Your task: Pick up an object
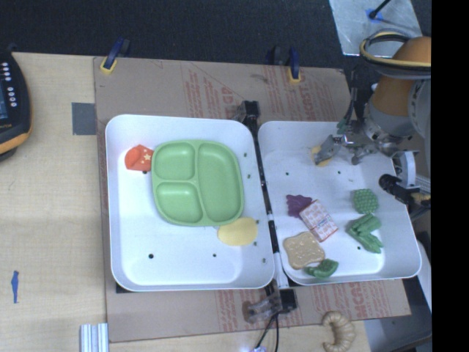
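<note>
- Near right bin [399, 270]: toast slice [303, 250], red-white packet [319, 220], green toys; small, light, probably stiff, best pinched across narrow sides.
- Left bin [117, 196]: green divided plate [198, 182].
- Far right: gripper [341, 149] low over a yellow piece [318, 151]; whether it is open or gripping cannot be told.

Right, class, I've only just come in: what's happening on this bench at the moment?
A grey robot arm with an orange band reaches from the right over the right-hand white bin, its gripper low near the bin's far side. Nearer the front lie a purple piece, a red-and-white packet, a toast-like slice and green toys. The left-hand white bin holds a green divided plate.
</note>
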Robot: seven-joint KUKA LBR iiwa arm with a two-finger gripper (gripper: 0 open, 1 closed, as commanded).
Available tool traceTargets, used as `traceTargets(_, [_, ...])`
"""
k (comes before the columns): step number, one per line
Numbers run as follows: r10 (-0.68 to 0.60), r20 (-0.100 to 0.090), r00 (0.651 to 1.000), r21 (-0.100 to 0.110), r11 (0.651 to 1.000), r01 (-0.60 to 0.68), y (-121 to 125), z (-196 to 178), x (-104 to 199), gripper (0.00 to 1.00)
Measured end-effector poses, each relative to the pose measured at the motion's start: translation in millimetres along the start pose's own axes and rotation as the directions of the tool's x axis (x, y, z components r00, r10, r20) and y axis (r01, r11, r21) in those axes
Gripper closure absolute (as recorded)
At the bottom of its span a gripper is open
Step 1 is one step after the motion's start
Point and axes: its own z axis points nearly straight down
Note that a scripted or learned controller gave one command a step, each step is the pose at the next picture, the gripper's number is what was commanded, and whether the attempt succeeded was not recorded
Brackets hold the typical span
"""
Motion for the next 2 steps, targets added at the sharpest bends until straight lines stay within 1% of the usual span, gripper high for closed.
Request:
traceTargets(1, [-0.001,-0.001,1.0,0.0,1.0,0.001,0,-2,40,0.0])
traceTargets(2, [0.006,0.003,1.0,-0.005,1.0,-0.006,0,-3,-21,0.0])
